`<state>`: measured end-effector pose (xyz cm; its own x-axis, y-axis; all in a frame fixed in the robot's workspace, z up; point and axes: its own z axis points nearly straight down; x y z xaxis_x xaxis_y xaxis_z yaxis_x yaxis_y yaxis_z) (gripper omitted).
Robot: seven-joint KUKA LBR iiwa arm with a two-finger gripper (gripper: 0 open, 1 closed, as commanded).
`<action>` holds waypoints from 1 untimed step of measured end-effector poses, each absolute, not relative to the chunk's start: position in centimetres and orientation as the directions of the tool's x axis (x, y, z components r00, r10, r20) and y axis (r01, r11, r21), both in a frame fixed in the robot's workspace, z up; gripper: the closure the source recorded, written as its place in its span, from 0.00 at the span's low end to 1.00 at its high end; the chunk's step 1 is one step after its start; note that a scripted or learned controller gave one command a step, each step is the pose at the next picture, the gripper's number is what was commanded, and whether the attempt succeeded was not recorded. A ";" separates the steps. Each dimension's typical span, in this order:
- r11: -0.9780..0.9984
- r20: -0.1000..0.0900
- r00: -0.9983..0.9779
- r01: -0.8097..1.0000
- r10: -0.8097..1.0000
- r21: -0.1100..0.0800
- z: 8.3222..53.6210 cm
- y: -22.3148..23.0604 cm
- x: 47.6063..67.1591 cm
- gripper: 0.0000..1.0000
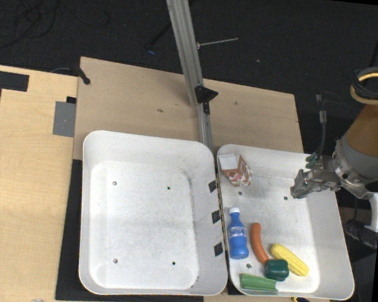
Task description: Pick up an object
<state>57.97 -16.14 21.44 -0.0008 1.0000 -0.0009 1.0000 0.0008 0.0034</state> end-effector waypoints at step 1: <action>0.005 0.003 -0.005 1.000 1.000 -0.002 22.6 -11.3 57.7 1.00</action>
<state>57.74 -11.28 22.58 -0.0047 1.0000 0.0029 1.0000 0.0047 -0.0017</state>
